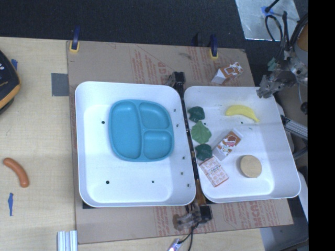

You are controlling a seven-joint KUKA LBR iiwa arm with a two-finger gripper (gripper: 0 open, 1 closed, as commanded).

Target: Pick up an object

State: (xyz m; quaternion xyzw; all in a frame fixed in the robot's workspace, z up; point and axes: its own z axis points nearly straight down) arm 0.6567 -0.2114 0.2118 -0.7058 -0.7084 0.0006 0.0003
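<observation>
The right bin [285, 156] holds a yellow banana [242, 112], a round tan cookie [250, 166], two small red-and-white packets [228, 144] [213, 171] and three dark green leafy pieces [200, 133]. A blue divided plate [141, 129] lies in the left bin [89, 140]. My gripper [266, 88] hangs at the far right corner of the right bin, above its rim, up and to the right of the banana. Nothing is visible between its fingers.
A small carton [228, 72] lies on the cardboard behind the right bin. A sausage [17, 171] lies on the bench at the far left, and a yellow-black device [6, 82] sits at the left edge. Clamps [75, 40] [213, 46] hold the cardboard's back edge.
</observation>
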